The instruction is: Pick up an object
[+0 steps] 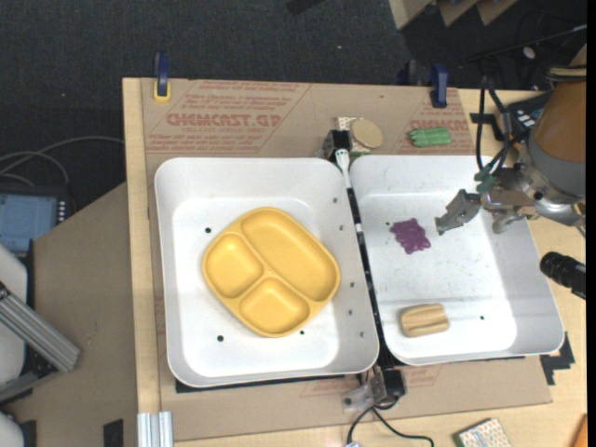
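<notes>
In the right bin (521,333) lie a small purple bunch-shaped object (410,236) near the middle and a tan bread-like block (425,320) near the front. My gripper (455,214) hangs over the right bin, just right of and slightly beyond the purple object, apart from it. Nothing shows in its grasp. The grey arm with its orange band (563,128) reaches in from the right. A yellow divided plate (269,270) lies in the left bin (182,203).
A green object (430,137) and a round tan disc (367,134) lie on the brown board behind the bins. Two blue clamps (163,73) hold the board's far edge. Cables hang near the arm at the right.
</notes>
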